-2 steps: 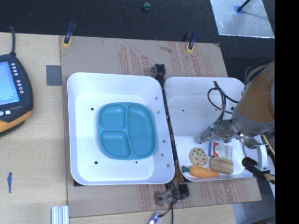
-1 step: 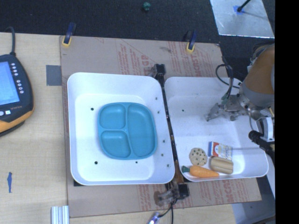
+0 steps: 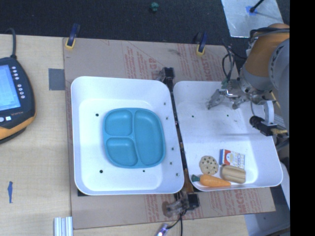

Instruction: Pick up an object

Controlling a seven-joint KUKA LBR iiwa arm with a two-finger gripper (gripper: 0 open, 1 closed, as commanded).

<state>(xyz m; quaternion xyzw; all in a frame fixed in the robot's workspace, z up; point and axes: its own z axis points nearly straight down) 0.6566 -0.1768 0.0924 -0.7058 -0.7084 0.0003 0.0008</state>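
Nearest us, in the near corner of the right bin [image 3: 256, 132], we see a carrot [image 3: 215, 181], a bread roll [image 3: 233, 174], a cookie [image 3: 208, 164] and a small red-and-white carton [image 3: 232, 158] crowded together, touching or nearly so. In the left bin [image 3: 81, 132] lies a blue divided plate [image 3: 134, 137]. On the table [image 3: 34, 156] at far left rests a handheld control pendant [image 3: 14, 98]. Farther back, over the right bin's far end, our jaws [image 3: 224, 99] hang well apart from the cluster; we cannot tell whether they are spread or pressed together.
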